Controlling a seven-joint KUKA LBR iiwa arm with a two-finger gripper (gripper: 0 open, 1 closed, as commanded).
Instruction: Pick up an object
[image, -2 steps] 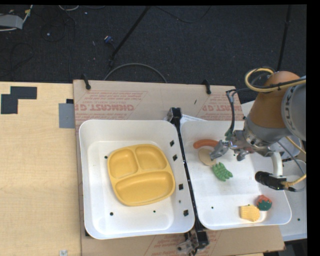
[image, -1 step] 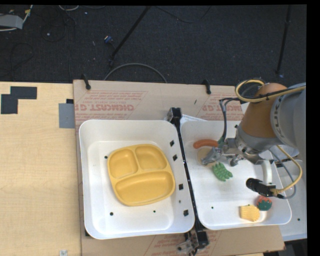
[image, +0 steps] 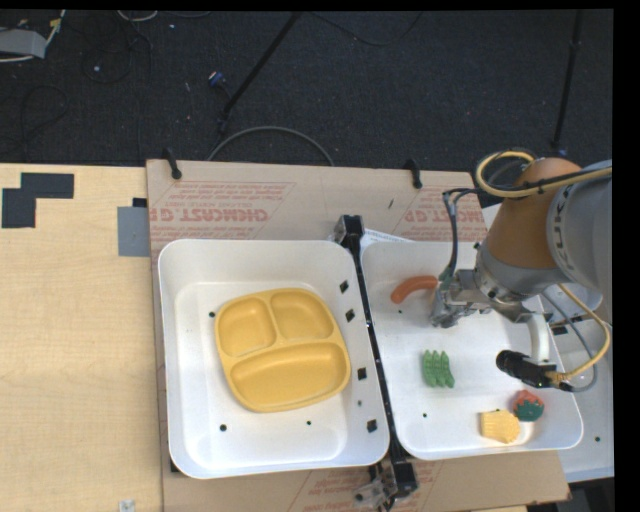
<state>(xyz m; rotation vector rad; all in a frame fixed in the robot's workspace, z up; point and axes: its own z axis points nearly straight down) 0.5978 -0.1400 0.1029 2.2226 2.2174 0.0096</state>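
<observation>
Gripper (image: 447, 312) hangs low in right bin (image: 415, 435), just beside orange sausage-shaped toy (image: 412, 289) near back wall, probably lining up on it. Grip state: honestly cannot tell. Green pea pod (image: 436, 369), yellow piece (image: 500, 427), red-green toy (image: 529, 406) lie loose nearer front. Yellow divided plate (image: 283, 348) sits in left bin (image: 190, 400), out of way.

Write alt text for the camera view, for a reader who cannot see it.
A grey arm's gripper hangs low in the right bin, beside an orange sausage; green peas, a yellow piece and a red piece lie nearby. The left bin holds a yellow tray.
</observation>
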